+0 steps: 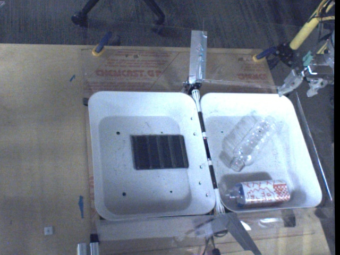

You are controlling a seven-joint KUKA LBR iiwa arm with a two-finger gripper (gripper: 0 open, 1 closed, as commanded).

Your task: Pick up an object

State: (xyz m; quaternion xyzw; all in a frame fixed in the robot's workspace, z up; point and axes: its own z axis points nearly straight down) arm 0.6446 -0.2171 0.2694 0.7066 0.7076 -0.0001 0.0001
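A dark ribbed rectangular block [159, 152] lies flat in the middle of the left bin [106, 116]. In the right bin [303, 137] a clear plastic bottle [254, 142] lies at a slant, with a second clear shape [237, 133] pressed against its left side. A bottle with a red and white label [263, 192] lies on its side along that bin's front wall. My gripper [300, 81] hangs at the upper right, beyond the right bin's back right corner, apart from all the objects.
A metal post [197, 57] stands behind the seam between the bins. Blue and yellow clamps [102, 43] grip the bench's back edge. A yellow cable [311, 25] runs down to the arm's wrist. Chair legs [119, 4] sit on the floor behind.
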